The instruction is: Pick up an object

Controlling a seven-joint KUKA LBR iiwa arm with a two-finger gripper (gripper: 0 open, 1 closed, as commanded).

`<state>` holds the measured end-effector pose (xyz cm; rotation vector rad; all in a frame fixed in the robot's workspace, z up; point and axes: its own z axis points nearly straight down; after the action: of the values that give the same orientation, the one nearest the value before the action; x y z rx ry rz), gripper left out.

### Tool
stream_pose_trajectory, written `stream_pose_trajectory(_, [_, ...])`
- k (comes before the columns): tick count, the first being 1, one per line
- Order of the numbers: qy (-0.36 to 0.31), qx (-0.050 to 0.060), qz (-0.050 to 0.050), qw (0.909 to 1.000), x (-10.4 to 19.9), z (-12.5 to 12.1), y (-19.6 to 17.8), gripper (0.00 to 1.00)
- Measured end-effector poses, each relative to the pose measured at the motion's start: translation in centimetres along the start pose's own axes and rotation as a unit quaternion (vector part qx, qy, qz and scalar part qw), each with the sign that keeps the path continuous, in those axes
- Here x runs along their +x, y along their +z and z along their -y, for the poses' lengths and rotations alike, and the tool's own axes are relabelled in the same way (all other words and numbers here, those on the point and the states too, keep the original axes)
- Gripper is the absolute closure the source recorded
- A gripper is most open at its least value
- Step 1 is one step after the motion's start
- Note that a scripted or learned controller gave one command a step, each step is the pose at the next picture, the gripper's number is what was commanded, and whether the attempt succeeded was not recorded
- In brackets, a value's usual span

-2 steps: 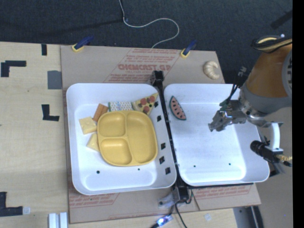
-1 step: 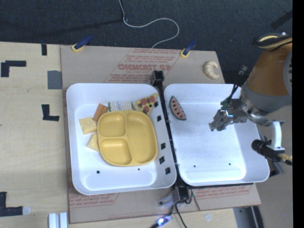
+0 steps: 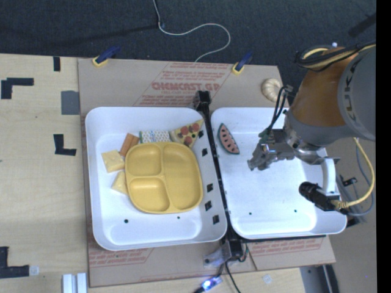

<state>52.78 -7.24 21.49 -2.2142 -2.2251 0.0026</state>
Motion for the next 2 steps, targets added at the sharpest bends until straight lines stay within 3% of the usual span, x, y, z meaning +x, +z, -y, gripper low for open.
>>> stream_pose_trajectory(1, [-0.002,-0.001,-0.001,1.0,5.6,-0.7,-1.4,1.0])
stream_pose_trajectory(2, [0.0,-0.001,0.0,1.0,10.0,-2.6,-0.4,1.0])
